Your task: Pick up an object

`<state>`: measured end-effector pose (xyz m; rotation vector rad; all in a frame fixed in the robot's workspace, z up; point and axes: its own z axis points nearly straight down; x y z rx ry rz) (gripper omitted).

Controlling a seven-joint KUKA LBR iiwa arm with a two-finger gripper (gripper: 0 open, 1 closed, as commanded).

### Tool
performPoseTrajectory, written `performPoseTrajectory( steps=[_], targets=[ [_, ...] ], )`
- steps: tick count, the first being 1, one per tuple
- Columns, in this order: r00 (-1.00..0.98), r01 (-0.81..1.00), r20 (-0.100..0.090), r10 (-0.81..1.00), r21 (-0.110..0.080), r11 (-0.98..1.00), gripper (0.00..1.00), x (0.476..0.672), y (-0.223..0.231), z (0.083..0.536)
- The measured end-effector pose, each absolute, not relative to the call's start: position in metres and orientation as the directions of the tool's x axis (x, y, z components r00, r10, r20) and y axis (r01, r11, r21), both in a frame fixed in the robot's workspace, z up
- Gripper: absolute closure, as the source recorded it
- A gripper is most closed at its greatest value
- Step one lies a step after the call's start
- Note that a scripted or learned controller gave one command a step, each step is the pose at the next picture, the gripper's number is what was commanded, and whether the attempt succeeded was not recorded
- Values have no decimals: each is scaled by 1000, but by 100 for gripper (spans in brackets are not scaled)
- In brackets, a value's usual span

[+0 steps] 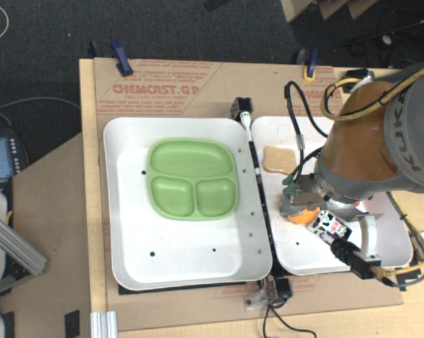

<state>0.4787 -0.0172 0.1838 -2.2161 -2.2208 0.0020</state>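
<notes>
Green divided tray (193, 178) in left bin (127, 245), tan piece (278, 160) in right bin (303, 255), pincer (294, 204) state unclear over orange object (301, 215).

A tan slab (278, 160) is lying flat in the right bin (296, 255); an orange piece (300, 216) is sitting just below it.

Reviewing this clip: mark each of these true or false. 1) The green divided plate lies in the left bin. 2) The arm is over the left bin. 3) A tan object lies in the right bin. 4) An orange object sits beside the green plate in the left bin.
1) True: the green divided plate lies in the left bin.
2) False: the arm is over the right bin.
3) True: the tan object lies there.
4) False: the orange object is in the right bin, under the tool.
</notes>
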Motion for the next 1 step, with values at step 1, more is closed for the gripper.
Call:
performPoseTrajectory(
  steps=[1],
  targets=[
    [-14, 1000, 6, 1000, 11, 14, 100, 480, 84, 279]
  ],
)
